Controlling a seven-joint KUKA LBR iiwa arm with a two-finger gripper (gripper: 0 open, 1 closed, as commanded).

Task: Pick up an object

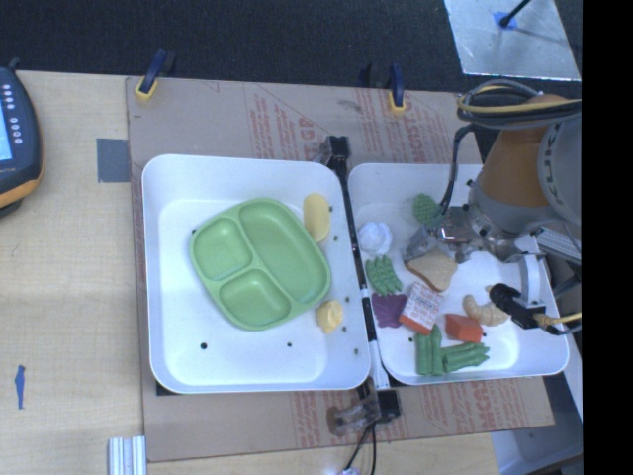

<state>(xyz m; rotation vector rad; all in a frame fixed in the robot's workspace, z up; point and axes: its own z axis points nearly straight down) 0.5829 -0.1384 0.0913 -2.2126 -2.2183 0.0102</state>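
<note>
My gripper (442, 238) reaches in from the right and sits low over the right bin (554, 364), just above the tan bread slice (432, 269). Around it lie a green leafy piece (425, 208), a white round piece (374, 236), a green vegetable (383, 275), a purple piece (389, 311), a white and red packet (422, 308), a red piece (463, 329), green pods (450, 356) and a tan curved piece (485, 312). The arm's body hides the bin's upper right part.
The left bin (178, 364) holds a green divided plate (259, 263) and two yellow pieces (316, 216) (329, 315) by its right wall. A black and yellow part (522, 308) on the arm hangs over the right bin. A handheld controller (15, 137) lies at the far left.
</note>
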